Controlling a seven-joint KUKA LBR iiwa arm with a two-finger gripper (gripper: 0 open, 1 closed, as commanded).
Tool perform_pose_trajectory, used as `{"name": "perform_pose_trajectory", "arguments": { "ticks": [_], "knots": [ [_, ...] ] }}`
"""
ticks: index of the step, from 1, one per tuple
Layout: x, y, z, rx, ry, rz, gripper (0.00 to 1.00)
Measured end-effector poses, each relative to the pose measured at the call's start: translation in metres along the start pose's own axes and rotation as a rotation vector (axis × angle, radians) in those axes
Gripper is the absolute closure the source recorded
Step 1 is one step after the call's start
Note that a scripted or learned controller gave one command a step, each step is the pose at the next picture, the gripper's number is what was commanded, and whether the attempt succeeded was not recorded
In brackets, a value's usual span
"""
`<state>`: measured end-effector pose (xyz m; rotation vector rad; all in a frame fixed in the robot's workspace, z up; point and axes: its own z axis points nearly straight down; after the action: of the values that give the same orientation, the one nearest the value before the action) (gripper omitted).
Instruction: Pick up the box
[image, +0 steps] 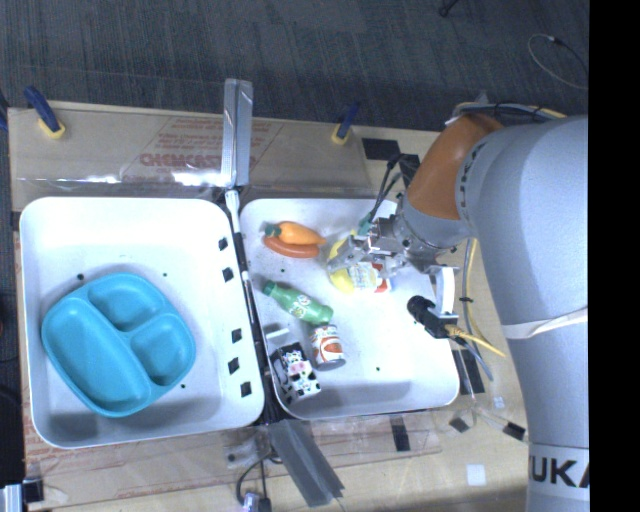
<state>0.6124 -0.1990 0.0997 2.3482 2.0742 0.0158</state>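
The small black-and-white patterned box (296, 370) sits at the right white bin's (420, 385) front-left corner, just beside a red-and-white can (328, 348) and near a green bottle (297, 302). An orange plastic carrot (292, 238) lies farther back. The grey arm's gripper (372, 252) hangs over yellow clutter (345, 275), well apart from the box; its grip state cannot be told.

Dark grey ribbed carpet floor (200, 40) along top. Pale wooden bench (300, 135) below it, clear plastic sheet (150, 150) with red print taped over (lettering mirrored, unreadable). Blue clamps (45, 110) at bench's far edge. Black tape patches (380, 150) on wood. Light even, soft shadows.
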Motion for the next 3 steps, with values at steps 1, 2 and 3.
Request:
{"name": "perform_pose_trajectory", "arguments": {
  "ticks": [1,2,3],
  "knots": [
    [0.033,-0.006,-0.044,0.014,-0.001,-0.057,0.00],
    [-0.002,-0.007,-0.041,0.012,-0.002,-0.050,0.00],
    [-0.002,0.008,0.001,0.004,0.001,-0.002,0.00]
  ]
}}
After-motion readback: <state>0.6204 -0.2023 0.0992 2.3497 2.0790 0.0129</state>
